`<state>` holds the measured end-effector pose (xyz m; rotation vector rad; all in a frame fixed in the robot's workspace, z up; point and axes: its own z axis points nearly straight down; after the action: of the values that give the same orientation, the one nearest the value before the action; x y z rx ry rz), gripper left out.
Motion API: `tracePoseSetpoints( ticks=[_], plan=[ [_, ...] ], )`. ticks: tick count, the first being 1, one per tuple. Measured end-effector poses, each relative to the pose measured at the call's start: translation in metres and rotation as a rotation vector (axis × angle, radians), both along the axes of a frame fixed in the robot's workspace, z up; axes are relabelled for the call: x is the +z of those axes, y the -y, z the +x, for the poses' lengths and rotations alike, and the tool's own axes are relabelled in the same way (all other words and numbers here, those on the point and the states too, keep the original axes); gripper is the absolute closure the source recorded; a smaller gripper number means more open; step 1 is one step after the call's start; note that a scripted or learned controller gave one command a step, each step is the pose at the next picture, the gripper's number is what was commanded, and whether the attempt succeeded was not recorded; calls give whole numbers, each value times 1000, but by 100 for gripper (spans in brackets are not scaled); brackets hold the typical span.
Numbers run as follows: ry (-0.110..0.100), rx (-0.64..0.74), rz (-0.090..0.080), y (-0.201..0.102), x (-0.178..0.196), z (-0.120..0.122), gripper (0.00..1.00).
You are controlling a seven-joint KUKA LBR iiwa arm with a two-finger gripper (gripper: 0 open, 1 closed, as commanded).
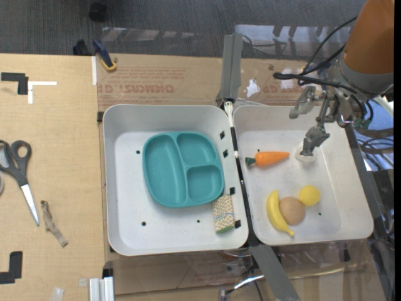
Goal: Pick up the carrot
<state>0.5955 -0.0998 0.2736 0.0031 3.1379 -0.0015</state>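
Watching from my console: I am seeing the pincer hanging over the right bin, just right of the carrot.
Pincer state: I cannot tell.
Carrot: it is lying flat in the right bin near the shared wall, green tip pointing left, apart from the pincer.
Neighbours: a banana, a brown egg-like ball and a lemon are clustering below it.
Left bin: it is carrying a teal divided plate and a sponge.
Worktop: scissors are lying there.

The carrot lies in the right bin. The gripper hangs just beside its tip, seemingly not touching.
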Motion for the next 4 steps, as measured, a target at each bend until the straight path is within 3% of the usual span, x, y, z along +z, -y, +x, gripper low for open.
tracePoseSetpoints(
  ticks=[1, 2, 3, 4],
  plan=[
    [-1, -155, 1, -35, -81, -61, 0],
    [1, -220, 1, -5, -152, -6, 0],
    [1, -183, 1, -6, -181, 17, 0],
    [8, -180, -1, -7, -170, 19, 100]
  ],
)
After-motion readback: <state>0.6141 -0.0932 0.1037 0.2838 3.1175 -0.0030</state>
